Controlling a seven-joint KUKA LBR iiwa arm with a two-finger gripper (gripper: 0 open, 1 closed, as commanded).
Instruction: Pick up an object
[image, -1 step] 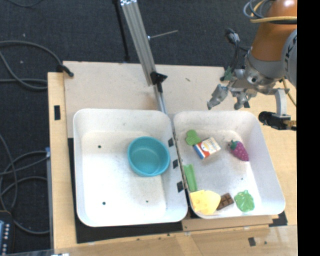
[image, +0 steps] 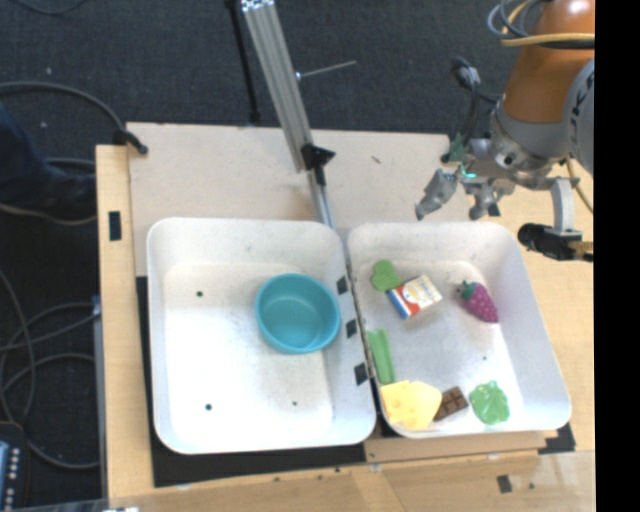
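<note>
My gripper (image: 459, 203) hangs above the far rim of the right bin (image: 530, 300), its fingers spread open with nothing between them. Below it in that bin lie a small green piece (image: 384, 275), a red, white and blue carton (image: 414, 295) and a purple grape bunch (image: 479, 301). Nearer the front are a green stick (image: 380, 355), a yellow cheese wedge (image: 410, 403), a brown chocolate piece (image: 453, 402) and a green leafy toy (image: 489, 401). A blue bowl (image: 297, 312) stands upright in the left bin (image: 190, 400).
A slanted metal post (image: 285, 90) rises from behind the seam between the two bins. The bare bench top (image: 220, 170) stretches behind the bins. Cables lie on the dark floor at the left.
</note>
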